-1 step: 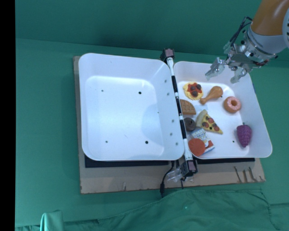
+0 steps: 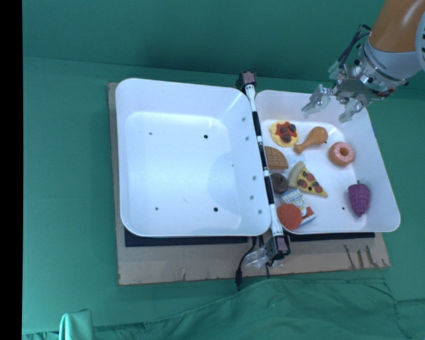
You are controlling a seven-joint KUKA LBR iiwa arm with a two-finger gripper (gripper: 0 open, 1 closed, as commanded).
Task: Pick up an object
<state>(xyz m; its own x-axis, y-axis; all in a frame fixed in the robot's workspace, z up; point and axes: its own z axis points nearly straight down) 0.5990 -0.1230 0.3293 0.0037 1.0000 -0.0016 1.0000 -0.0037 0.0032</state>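
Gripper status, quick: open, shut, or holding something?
Gripper: open, fingers spread, holding nothing, above the right bin's far edge.

Reaching in from the upper right corner of the frame at a slant, grey arm [image 2: 398,56] with its orange band [image 2: 398,20] just above the wrist. Wrist angled down and to the left, ringed with a pale metal collar and trailing thin dark cables along its upper side. Gripper [image 2: 334,106] at the arm's lower end, pointing downward, its two metal fingers [image 2: 317,101] spread well apart with a clear gap and nothing between them. Left finger lower and farther out than the right.
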